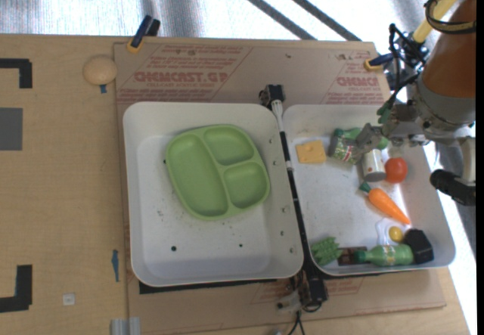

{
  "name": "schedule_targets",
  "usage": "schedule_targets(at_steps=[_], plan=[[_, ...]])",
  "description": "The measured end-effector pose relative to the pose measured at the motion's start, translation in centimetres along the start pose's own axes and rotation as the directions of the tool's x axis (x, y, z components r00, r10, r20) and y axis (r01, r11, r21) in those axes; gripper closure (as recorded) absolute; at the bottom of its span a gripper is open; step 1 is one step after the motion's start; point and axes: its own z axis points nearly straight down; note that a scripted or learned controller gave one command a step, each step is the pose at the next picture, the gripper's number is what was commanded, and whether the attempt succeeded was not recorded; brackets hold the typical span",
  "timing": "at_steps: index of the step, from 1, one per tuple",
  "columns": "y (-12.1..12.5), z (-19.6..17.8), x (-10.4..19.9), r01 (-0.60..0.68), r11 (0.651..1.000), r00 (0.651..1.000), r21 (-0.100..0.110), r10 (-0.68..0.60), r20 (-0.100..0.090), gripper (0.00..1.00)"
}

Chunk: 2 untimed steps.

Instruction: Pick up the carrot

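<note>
The carrot (388,204) is orange with a small green top. It lies slanted on the floor of the right bin (333,197), toward that bin's right side. My gripper (377,137) hangs over the bin's upper right part, above and slightly left of the carrot and apart from it. A grey cylinder (372,165) and a red tomato (395,169) lie between the gripper and the carrot.
The right bin also holds a green can (344,145), a yellow cheese wedge (310,152), a leafy green piece (326,250), a green bottle (387,255), a small yellow item (394,234) and a black object (419,243). A green divided plate (218,171) sits in the left bin (151,250).
</note>
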Motion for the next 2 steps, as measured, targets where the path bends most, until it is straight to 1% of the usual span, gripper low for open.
schedule_targets(at_steps=[1, 2], plan=[[-2.1, 12.1, -2.9, 0.576, 0.818, 0.818, 0.0, -0.576, -0.001, 0.0], [-2.0, 16.1, -6.6, 0.431, 0.902, 0.902, -0.004, -0.431, 0.003, 0.0]])
